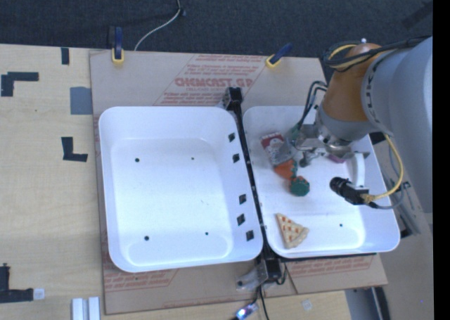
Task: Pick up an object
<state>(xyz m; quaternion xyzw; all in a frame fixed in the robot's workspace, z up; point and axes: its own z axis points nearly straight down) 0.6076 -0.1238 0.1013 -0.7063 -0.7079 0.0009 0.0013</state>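
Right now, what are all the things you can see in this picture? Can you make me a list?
white bins: two, white, side by side on the brown board.
waffle wedge: one, tan, near front edge of the right bin.
teal lump: one, teal-green, middle of the right bin.
orange piece: one, orange-red, just above the teal lump.
red-and-white item: one, upper left of the right bin; too blurry to name.
clamps: two, blue and yellow, on the board's far edge.
cable: one, pale, running up from the board.
arm: one, grey with orange band, over the right bin.
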